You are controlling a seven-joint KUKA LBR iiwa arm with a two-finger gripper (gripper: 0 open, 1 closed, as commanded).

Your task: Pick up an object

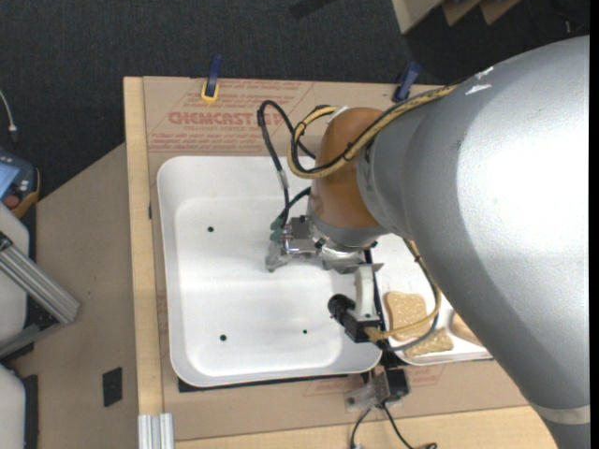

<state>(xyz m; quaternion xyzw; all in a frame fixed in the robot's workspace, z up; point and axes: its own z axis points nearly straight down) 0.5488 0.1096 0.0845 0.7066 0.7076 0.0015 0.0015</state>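
Grey arm [496,213] looms nearest, reaching in from right. End effector [281,251] low over left bin [187,279] — grip state cannot be told. Toast-like object [404,309] sits in right bin [468,352], right and nearer of the end effector — well apart.

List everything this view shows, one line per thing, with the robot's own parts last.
white bin: one, white, view's left half of the bench, three small dark dots on its floor
second bin: one, white, view's right, mostly behind the arm
tan pieces: two, tan, toast-like, in the second bin by the arm
cardboard sheet: one, brown with red print, under the bins
clips: two, blue, on the cardboard's far edge
arm: one, grey with orange band, reaching in from view's right
gripper: one, metal, low over the white bin
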